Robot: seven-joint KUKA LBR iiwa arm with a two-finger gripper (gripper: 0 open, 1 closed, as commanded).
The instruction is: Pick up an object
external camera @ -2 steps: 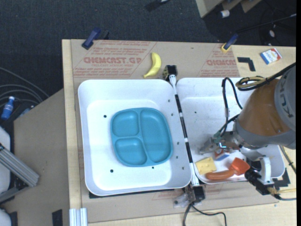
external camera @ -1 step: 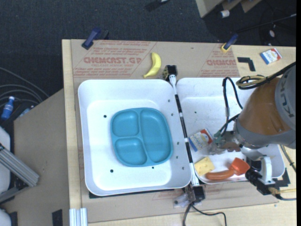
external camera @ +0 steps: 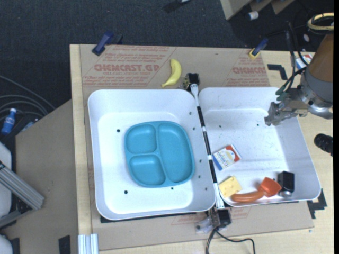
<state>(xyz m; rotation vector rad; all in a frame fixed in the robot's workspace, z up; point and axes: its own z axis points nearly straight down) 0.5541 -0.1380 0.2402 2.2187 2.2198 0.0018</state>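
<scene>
Poised over the far right corner of the right bin (external camera: 296, 142), the claw (external camera: 275, 115) at the end of the grey arm (external camera: 318, 89); impossible to tell from this angle what state it is in, with nothing seen in its grip. Directly beneath and toward the left bin, a broad stretch of bare white floor, speckled but free for travel. Nearer the camera and leftward from the claw, a small white card with red and blue print (external camera: 226, 156), lying close against the divider (external camera: 204, 136) between the two bins. Farther toward the near rim, well apart from the claw, a cluster: yellow cheese wedge (external camera: 229, 186), orange sausage (external camera: 249, 197), red-orange block (external camera: 270, 186) and black block (external camera: 286, 181), crowded along the bin's near wall. Far to the claw's left, a blue sectioned plate (external camera: 159, 153) centred in the left bin (external camera: 106, 142), with open margin on all sides. Beyond the bins' far edge, on the worktop (external camera: 132, 67), a yellow banana (external camera: 172, 73) just outside the left bin's corner.
</scene>
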